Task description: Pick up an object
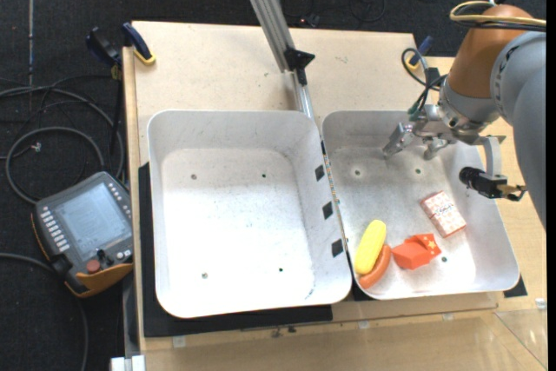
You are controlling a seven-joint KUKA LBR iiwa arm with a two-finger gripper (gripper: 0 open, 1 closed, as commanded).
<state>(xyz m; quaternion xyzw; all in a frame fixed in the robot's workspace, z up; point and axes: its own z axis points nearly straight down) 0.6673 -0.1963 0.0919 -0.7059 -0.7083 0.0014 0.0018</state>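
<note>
Claw [410,142] hovered over right bin [499,274] rear, fingers spread, nothing held. Yellow banana toy [371,242], orange block [415,252], pink box [443,213] near front. Best: centred over one, dropped straight.

Matt white plastic bins [174,130] on a smooth pale wooden bench [217,65]

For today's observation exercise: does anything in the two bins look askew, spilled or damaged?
Nothing stands out. The yellow object, orange block and patterned box lie loose but intact in the right bin. The pincer hangs over that bin's far end.
</note>
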